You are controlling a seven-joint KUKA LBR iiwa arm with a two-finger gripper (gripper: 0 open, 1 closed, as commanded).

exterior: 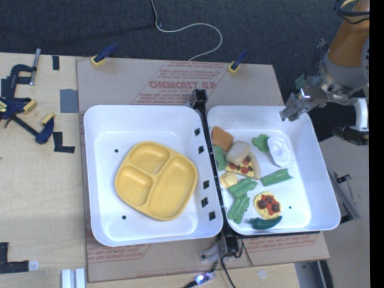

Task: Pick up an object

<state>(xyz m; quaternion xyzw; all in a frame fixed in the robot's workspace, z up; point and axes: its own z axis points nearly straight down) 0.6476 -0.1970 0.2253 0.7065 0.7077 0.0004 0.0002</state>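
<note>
Toy food point(249, 179), glossy plastic pieces, fills the right bin point(315, 161); whether the fingers point(292, 111) are parted is unclear.

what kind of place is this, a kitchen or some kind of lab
Most likely a robotics lab bench, not a kitchen. The food looks like toys, piled in a white bin beside a yellow divided plate; clamps pin cardboard to the bench, and the gripper hovers at the bin's edge.

Two shallow white bins point(99, 161) look like smooth, glossy plastic; the yellow divided plate point(157, 179) is semi-glossy plastic; brown cardboard sheet point(174, 86) matt.
</note>
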